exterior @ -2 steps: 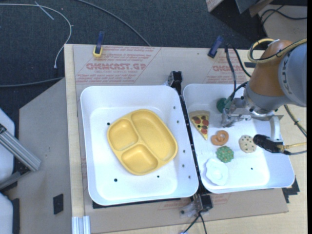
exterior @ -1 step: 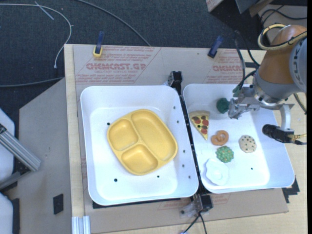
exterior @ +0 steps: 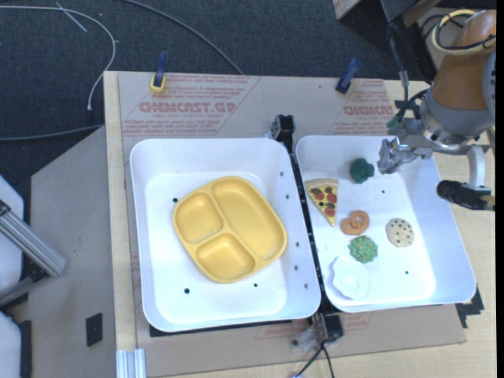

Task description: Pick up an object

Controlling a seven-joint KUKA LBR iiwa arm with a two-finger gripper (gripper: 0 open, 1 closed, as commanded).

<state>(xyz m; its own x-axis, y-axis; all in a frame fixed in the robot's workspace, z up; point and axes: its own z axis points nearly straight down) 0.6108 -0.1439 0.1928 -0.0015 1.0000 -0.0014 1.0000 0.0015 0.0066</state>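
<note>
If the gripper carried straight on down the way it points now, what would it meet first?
Probably the bare floor of the right bin, just right of the dark green toy. The gripper sits beside that toy, not over it, though depth is hard to judge.

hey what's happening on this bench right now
A grey robot arm reaches in from the right, its gripper over the right bin, beside a dark green piece. Nothing shows held. The bin also holds a pizza slice, a donut, a cookie and a green broccoli-like piece. A yellow divided tray sits in the left bin.
</note>
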